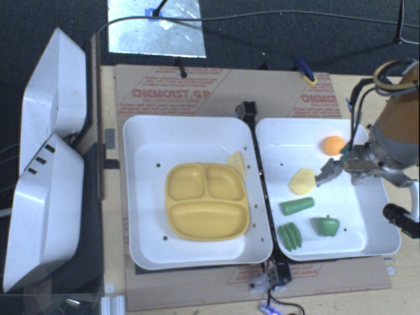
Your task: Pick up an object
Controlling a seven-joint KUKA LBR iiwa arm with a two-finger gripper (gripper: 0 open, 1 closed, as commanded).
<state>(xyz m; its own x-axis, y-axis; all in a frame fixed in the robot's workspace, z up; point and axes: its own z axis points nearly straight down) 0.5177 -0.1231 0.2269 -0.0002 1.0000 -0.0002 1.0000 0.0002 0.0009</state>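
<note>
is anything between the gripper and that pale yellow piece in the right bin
Nothing visible. The gripper sits just right of the pale yellow piece in the right bin, with no object between them. The orange ball lies above that line and the green cucumber below it.

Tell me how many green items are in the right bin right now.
3. A long green piece lies mid-bin, a ridged green bunch sits at the near-left corner, and a green pepper sits right of it. The arm may hide more.
</note>
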